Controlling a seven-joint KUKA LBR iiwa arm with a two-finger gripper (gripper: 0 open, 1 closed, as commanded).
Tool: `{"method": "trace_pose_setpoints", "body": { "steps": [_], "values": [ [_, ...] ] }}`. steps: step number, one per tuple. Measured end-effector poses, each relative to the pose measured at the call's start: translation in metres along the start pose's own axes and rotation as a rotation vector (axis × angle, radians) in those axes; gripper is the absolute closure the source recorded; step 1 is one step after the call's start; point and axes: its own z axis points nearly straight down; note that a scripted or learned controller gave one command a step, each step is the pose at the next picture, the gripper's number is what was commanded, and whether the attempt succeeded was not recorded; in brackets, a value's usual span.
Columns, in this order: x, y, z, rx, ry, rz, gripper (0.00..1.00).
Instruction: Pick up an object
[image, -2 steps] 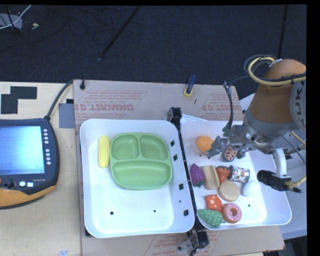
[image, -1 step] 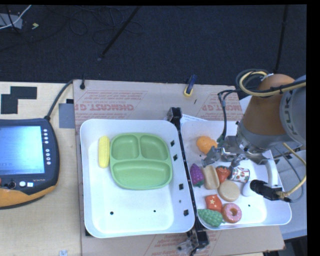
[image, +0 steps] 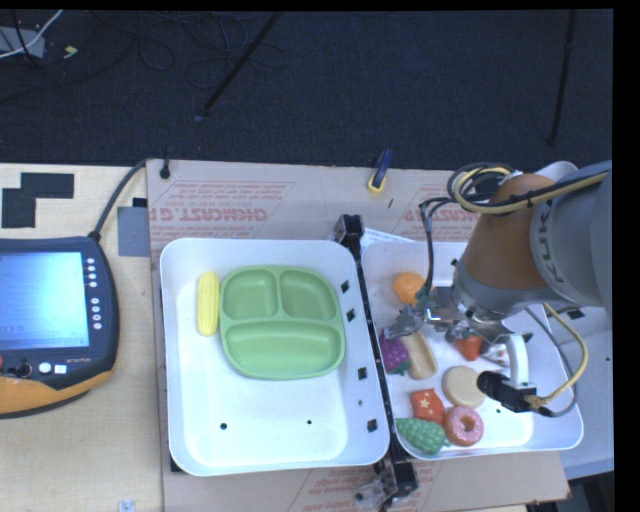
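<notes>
Hot-dog toy (image: 417, 356), lying slantwise in the right bin (image: 560, 425) beside purple grapes (image: 394, 352), just below the tool (image: 418, 318). Best lowered straight down, centred across the bun's narrow width, clear of the grapes and the orange ball (image: 407, 287) just above, then closed firmly before lifting. Tool hanging low over the bin's left part, nothing visibly held; opening impossible to tell from this slant. Other toys crowded near: round cookie (image: 462, 385), pink doughnut (image: 464, 426), red piece (image: 428, 404).
</notes>
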Motion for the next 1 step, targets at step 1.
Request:
{"method": "trace_pose_setpoints", "body": {
  "steps": [1],
  "values": [
    [0.0013,0.0059,0.0222,-0.007,0.0,0.0,0.0]
  ]
}}
